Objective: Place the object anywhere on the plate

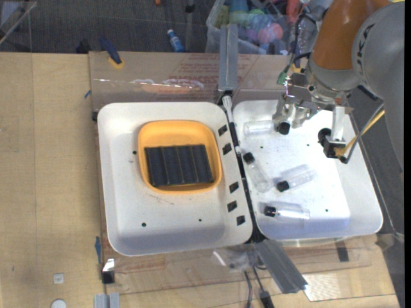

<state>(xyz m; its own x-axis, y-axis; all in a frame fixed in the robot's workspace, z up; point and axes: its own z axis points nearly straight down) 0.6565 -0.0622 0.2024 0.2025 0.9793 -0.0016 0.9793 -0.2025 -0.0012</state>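
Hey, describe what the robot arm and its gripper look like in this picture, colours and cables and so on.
The arm is bulky, rounded and light grey, with a glossy orange band above the wrist. Below that sits a metallic silver gripper assembly tipped with small black parts. Thin dark cables run along the wrist, with a small green spot beside them.

Premises: a robotics laboratory. Evidence: two white bins (122,226) fixed on a taped cardboard-covered bench (38,172), an industrial arm (359,24) at upper right, and a clear crate of assorted coloured test objects (263,11) at top centre.
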